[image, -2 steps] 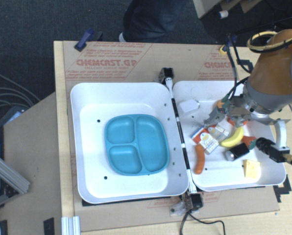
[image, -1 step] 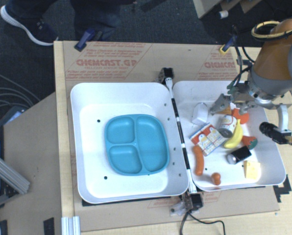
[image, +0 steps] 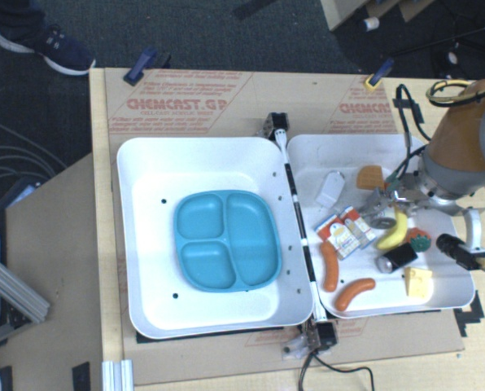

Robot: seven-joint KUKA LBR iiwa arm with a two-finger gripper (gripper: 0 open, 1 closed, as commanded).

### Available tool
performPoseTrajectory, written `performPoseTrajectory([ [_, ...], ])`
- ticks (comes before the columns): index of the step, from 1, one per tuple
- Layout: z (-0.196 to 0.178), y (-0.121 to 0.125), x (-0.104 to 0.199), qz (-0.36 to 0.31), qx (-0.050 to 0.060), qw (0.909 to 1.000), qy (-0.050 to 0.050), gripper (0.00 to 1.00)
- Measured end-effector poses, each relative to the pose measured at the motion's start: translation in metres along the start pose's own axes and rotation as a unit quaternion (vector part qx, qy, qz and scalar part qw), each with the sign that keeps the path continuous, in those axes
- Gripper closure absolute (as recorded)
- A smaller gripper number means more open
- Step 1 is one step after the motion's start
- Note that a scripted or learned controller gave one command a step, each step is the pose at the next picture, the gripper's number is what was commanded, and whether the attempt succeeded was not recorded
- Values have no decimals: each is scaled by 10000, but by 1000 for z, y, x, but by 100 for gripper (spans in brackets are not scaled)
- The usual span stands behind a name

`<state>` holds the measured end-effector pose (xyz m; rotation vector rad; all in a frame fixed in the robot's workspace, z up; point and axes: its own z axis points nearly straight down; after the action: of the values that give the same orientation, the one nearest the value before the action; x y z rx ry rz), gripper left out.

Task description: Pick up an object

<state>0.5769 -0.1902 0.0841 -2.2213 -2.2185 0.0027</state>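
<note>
From above, two white bins sit side by side on the bench: the left bin (image: 145, 218) holds a blue divided plate (image: 226, 240) near its middle, and the right bin (image: 308, 157) holds the small objects. The arm (image: 462, 145) comes in from three o'clock, its orange band over the bin's right rim, and the gripper (image: 386, 199) reaches down into the upper middle of the right bin — whether it is open or closed cannot be told, since the tip is lost among the clutter. A yellow banana (image: 395, 230) lies just beside the gripper at about five o'clock from it, apparently touching or nearly so. A tan block (image: 370, 177) sits close at eleven o'clock from the gripper, and a red-and-white packet (image: 346, 234) lies near at seven o'clock. Farther toward six o'clock are a black block (image: 398, 257), a pale yellow cheese wedge (image: 419, 283), and two sausages — one upright (image: 330, 266), one slanted (image: 356, 293) along the near rim. Nothing is visibly held.
</note>
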Motion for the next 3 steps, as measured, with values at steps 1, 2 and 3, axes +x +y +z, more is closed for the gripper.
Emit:
performPoseTrajectory([
  [1, -1, 46, 31, -12, -18, 10000, -3, 0],
  [2, -11, 47, 31, -14, -28, 10000, -4, 100],
  [3, -11, 47, 31, -14, -25, 10000, -4, 0],
])
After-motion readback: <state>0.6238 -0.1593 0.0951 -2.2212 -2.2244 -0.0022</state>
